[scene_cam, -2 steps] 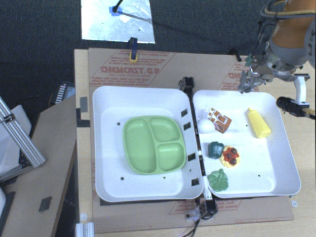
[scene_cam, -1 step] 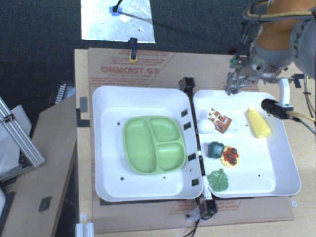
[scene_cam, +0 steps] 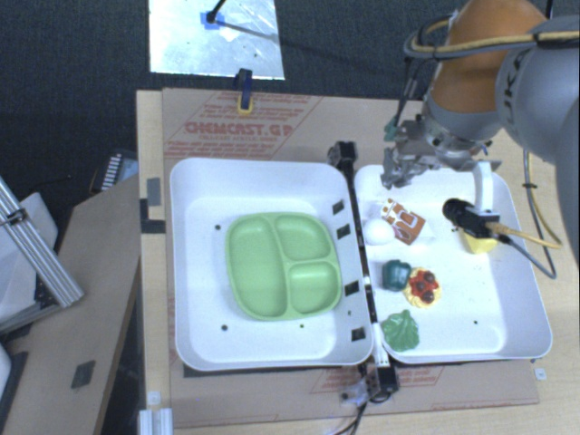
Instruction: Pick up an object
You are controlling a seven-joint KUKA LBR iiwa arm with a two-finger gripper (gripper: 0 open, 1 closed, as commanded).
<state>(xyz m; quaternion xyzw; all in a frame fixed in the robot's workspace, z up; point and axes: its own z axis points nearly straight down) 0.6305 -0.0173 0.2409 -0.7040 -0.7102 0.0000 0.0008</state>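
Nearest me, at the front of the arm-side shallow white plastic bin (scene_cam: 517, 333), lies a crinkly green leaf-shaped toy (scene_cam: 400, 330). Just behind it, a small red-and-yellow round toy (scene_cam: 423, 286) sits right beside a dark teal lump (scene_cam: 395, 274). Further back, a white egg-shaped piece (scene_cam: 377, 233) rests nr the bin's inner wall, w/ a brown, white and orange block-shaped toy (scene_cam: 403, 220) just beside it. The other white bin (scene_cam: 195, 243) holds 1 pale green 3-compartment plate (scene_cam: 279, 265), lying flat w/ nothing on it.

Beyond those, the gripper (scene_cam: 393, 179) hangs over the back of the arm-side bin, just behind the block-shaped toy. Can't tell from here if it's released or clenched; I see nothing held.

The block-shaped toy is prob the pick, being closest. It looks light, stiff and not fragile, though smooth enough to slip. Best taken across its 2 flatter sides, approx mid-length. The egg-shaped piece could get nudged.

Farthest back are the card-covered worktop (scene_cam: 272, 125) and a silvery foil sheet (scene_cam: 217, 25).
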